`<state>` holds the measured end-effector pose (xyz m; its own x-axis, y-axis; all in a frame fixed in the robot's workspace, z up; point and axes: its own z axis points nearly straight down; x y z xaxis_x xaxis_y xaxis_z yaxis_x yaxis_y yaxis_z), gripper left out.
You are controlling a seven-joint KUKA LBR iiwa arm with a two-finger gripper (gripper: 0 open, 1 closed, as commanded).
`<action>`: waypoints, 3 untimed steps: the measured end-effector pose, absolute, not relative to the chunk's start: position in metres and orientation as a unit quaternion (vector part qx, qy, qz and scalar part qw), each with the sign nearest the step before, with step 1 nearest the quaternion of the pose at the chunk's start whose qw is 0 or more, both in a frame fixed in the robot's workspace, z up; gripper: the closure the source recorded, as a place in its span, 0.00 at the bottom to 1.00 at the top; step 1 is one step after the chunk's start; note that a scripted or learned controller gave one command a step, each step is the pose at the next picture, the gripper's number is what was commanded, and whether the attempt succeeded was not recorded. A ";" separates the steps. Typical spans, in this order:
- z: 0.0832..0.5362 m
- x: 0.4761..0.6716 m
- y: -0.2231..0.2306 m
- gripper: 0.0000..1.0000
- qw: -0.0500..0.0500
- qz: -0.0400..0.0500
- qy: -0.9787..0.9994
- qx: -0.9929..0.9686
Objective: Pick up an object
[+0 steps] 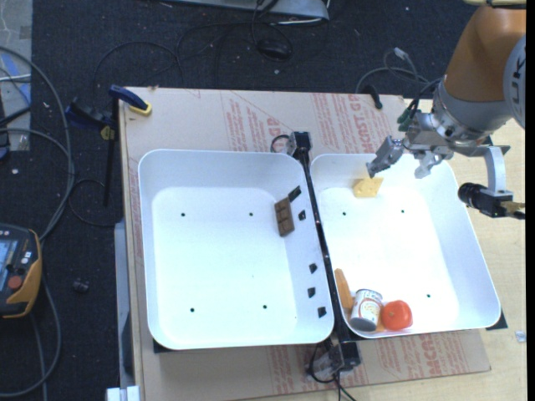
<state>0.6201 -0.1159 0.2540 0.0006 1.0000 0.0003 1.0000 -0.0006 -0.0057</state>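
Cardboard-topped desk (217,111), two white bins. The gripper (404,161) hangs at the right bin's (468,249) far edge, fingers apart, above the yellow block (367,188). Can (365,308), tomato (396,314), carrot (343,290) crowd the near corner; middle floor open.

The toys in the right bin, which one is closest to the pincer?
The yellow cheese wedge, alone at the bin's far end, right by the pincer. The carrot, can and tomato huddle in the near corner, far away.
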 end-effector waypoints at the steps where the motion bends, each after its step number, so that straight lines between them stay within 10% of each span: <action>1: 0.257 0.621 -0.116 0.00 0.000 0.000 -0.707 -0.707; 3: 0.157 0.627 -0.117 0.00 0.002 0.001 -0.707 -0.707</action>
